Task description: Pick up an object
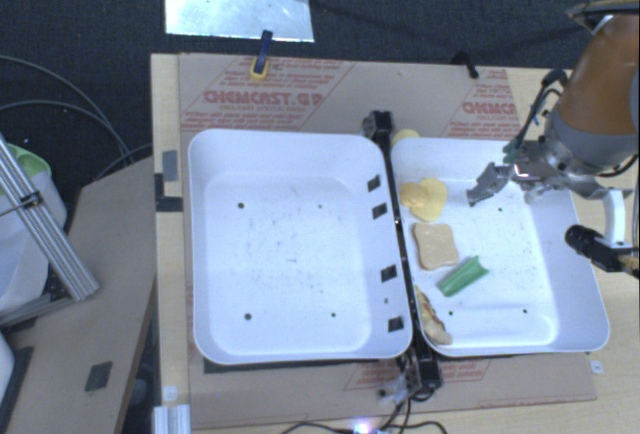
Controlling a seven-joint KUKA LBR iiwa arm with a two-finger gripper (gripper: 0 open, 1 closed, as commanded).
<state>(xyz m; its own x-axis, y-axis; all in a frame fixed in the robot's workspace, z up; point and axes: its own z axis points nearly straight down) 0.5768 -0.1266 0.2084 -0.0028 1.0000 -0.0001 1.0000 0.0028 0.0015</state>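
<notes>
Evidently the reach is in hand and no grasp has been made; the hand (487, 185) hangs over the far part of the right bin (575, 317), just right of the yellow lump (426, 197), and nothing sits between its fingers, though how wide they stand I cannot tell. Candidate objects all lie along the left side of that bin: the yellow lump farthest, then the tan square slab (435, 246), then the green strip (461, 276) lying slantwise, and nearest a tan crinkled piece (432, 316) against the wall; the left bin (215, 154) holds nothing to take. As I judge it, the next move calls for shifting left over the yellow lump, lowering, then closing on it.
</notes>
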